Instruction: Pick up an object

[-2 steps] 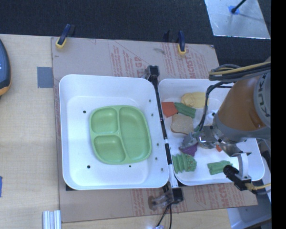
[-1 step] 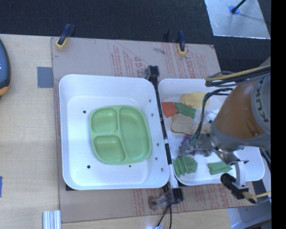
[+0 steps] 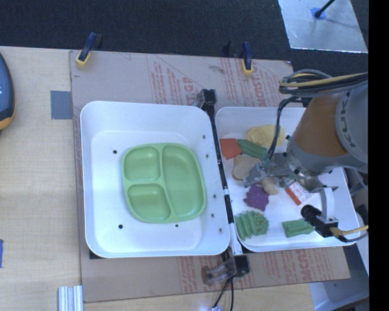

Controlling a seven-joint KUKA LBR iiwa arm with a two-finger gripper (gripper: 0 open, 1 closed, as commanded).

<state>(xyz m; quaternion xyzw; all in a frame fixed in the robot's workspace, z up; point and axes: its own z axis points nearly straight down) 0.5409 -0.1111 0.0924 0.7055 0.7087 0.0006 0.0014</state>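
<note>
Two shallow white bins are set side by side on the bench. The left bin (image 3: 97, 173) bears a green divided plate (image 3: 163, 182), laid flat near its middle with nothing on it, as if kept ready to receive things. The right bin (image 3: 233, 118) holds the loose objects from which one is to be picked: an orange piece (image 3: 229, 148) at its far left, a yellow object (image 3: 264, 135) beside it, a dark green strip (image 3: 251, 148) between them, a tan lump (image 3: 244, 166), a purple piece (image 3: 255, 198), a ribbed green object (image 3: 252, 224) at the near edge, and a green block (image 3: 297, 227) to its right.

The arm (image 3: 324, 131) is brought in from the right and bent low over the right bin, so that the gripper (image 3: 270, 172) is placed among the clustered objects in the bin's middle, just beside the tan lump and above the purple piece. The wrist appears to be pitched down for a top grasp, though the view there is crowded. Whether the jaws are open or closed cannot be told, and nothing can be seen held between them. The pick is judged not yet made.
</note>
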